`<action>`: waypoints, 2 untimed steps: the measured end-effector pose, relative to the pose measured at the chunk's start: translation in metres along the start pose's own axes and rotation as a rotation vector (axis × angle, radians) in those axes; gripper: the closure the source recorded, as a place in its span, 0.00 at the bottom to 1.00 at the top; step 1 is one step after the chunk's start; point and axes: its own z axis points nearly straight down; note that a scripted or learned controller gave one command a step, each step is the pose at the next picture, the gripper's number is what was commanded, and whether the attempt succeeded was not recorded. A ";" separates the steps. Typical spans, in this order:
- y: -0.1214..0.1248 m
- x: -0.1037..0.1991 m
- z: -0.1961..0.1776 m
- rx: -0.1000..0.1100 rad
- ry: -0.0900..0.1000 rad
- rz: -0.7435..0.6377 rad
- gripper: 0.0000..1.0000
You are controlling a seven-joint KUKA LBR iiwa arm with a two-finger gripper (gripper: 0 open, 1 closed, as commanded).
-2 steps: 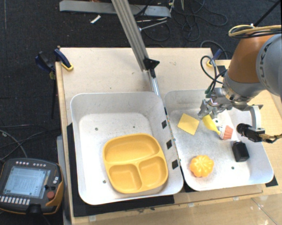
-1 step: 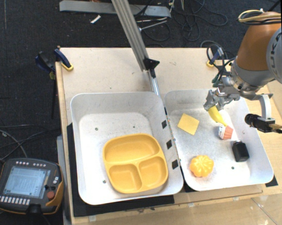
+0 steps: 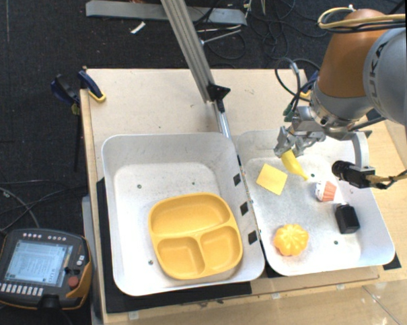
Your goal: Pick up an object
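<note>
The risk here is a glancing grip: the small yellow banana-shaped toy (image 3: 292, 165) lies tilted in the right-hand white bin (image 3: 375, 242), toward the desk's far edge, and if the fingers close on its tip alone it could squirt sideways against the flat yellow wedge block (image 3: 271, 179) just beside it. The grey two-finger hand (image 3: 291, 144) hangs directly over the toy's upper end, apparently touching it. How wide it stands I cannot tell, nor whether the toy sits between the fingers. Nearer the desk's front edge lie an orange ribbed pumpkin-like ball (image 3: 290, 239), a black block (image 3: 347, 218) and a small white-and-orange piece (image 3: 325, 191). A yellow divided plastic tray (image 3: 193, 234) sits in the left bin (image 3: 124, 195).
</note>
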 end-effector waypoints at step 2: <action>-0.017 0.117 -0.010 0.001 0.000 -0.002 1.00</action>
